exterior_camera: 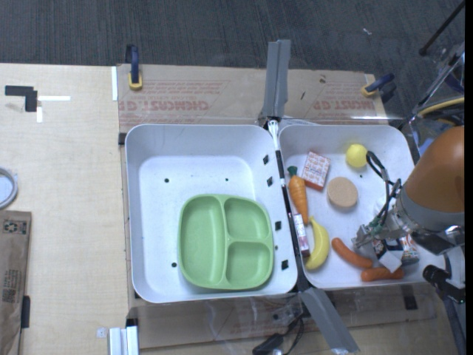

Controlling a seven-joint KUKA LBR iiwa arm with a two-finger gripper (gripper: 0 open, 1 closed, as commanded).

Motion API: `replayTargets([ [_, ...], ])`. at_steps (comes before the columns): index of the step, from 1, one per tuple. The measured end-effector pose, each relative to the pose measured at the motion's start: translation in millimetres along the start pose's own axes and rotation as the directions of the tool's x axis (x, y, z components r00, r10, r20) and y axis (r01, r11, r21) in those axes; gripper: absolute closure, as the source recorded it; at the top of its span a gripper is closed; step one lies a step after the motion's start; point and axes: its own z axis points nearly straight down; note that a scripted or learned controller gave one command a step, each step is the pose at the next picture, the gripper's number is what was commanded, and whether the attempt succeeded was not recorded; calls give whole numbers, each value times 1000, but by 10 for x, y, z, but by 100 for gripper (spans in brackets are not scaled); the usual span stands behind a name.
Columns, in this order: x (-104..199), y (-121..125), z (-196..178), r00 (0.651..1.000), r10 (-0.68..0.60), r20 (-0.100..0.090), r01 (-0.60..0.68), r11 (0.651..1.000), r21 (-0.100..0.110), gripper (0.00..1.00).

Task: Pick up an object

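You are looking down on a pale wooden bench [59, 168] with dark grey carpet floor [207, 13] beyond its far edge. A brown cardboard sheet [222, 95] lies along the back, pinned by a blue-and-yellow clamp [133, 69] at each end, and a tape roll [6, 189] sits at your left edge.
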Motion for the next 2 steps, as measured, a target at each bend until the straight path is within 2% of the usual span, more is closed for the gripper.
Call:
replayTargets([
  [1,573,129,-2,986,-165,9,165,986,1,0],
  [2,301,210,-5,989,-149,10,149,989,0,0],
])
